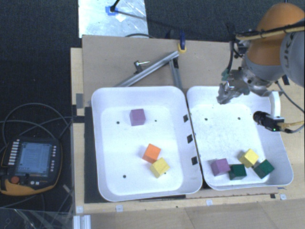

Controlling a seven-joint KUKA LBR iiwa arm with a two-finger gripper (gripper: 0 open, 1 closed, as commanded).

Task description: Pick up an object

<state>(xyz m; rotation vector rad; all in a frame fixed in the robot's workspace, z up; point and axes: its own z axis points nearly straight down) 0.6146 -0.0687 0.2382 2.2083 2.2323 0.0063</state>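
My gripper (224, 97) hangs over the far edge of the right bin (238, 128), high above its floor, with nothing visible between its fingers. At the near end of that bin lie a purple cube (220, 166), a dark green cube (237, 171), a yellow cube (249, 158) and another green cube (263, 168), all well away from the gripper. The left bin (109, 128) holds a purple cube (137, 117), an orange cube (151, 152) and a yellow cube (160, 167) touching it.
A metal bar (147, 70) lies slantwise on the board behind the bins. A teach pendant (31, 163) with cables sits at the left, off the bench. A black fitting (264, 119) juts from the arm over the right bin.
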